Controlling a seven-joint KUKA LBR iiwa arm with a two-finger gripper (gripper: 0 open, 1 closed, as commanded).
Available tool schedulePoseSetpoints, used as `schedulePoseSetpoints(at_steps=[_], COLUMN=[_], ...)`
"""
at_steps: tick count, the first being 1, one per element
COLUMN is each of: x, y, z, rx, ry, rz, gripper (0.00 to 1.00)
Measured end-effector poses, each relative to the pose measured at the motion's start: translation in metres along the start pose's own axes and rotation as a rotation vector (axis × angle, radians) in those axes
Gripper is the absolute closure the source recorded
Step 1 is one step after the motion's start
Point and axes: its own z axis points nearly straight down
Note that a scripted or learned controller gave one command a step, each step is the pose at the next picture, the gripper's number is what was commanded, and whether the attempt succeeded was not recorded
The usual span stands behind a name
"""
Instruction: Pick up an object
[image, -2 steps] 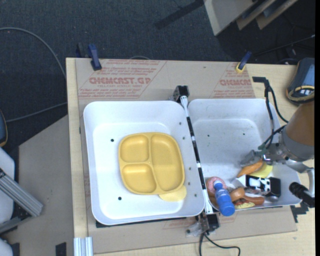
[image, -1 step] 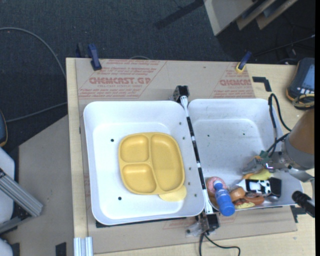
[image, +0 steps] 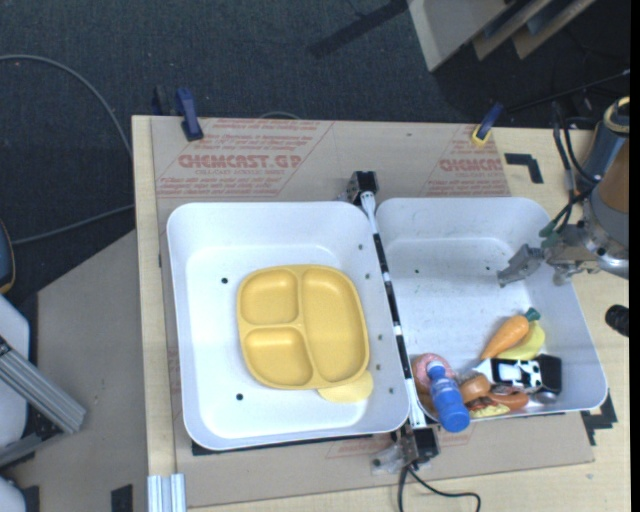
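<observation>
The pincer (image: 522, 266), its jaws spread and holding nothing, hovers up-bin of the carrot (image: 505, 337), whose long axis slants toward it.

Matt yellow plastic tray (image: 300, 325), glossy white bins (image: 190, 300).

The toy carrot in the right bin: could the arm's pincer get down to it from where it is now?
Probably yes. The carrot lies on top of the pile, uncovered, and the pincer hovers just beyond it.
</observation>
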Motion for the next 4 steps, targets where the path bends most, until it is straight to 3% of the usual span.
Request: schedulePoseSetpoints(at_steps=[1, 2, 3, 4], x=[0.005, 0.006, 0.044, 0.139], y=[-0.048, -0.049, -0.028, 0.024], z=[0.087, 0.079, 0.008, -0.01], rx=[-0.009, -0.007, 0.001, 0.001], ry=[-0.003, -0.002, 0.002, 0.002], rz=[-0.001, 0.001, -0.001, -0.001], gripper=[0.0, 1.0, 1.0, 1.0])
